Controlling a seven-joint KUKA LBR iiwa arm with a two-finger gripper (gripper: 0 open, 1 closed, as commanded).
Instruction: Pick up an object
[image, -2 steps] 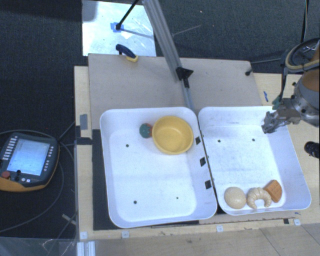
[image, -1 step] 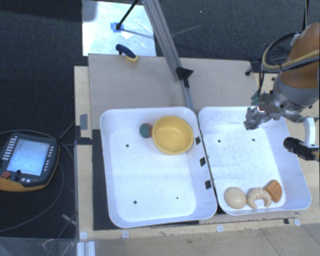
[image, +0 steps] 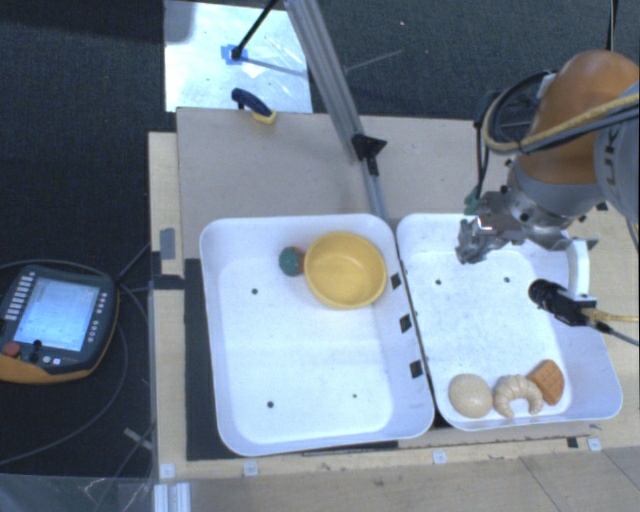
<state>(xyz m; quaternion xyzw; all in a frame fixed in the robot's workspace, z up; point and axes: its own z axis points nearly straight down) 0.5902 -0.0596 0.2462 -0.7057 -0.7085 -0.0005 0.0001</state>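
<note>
In the right bin (image: 500, 320) three food-like objects lie along the near edge: a pale round bun (image: 470, 395), a curved croissant (image: 517, 394) and an orange-brown piece (image: 547, 379). The left bin (image: 290, 350) has a yellow bowl (image: 345, 269) at its far side, with a small green ball (image: 291, 261) touching the bowl's left. My gripper (image: 472, 245) hangs over the far left part of the right bin, well away from the three objects. Nothing shows between its fingers.
A slanted metal pole (image: 335, 85) crosses the board behind the bins. A teach pendant (image: 52, 320) lies on the dark floor at the left. A black cable fitting (image: 556, 300) juts over the right bin's right side.
</note>
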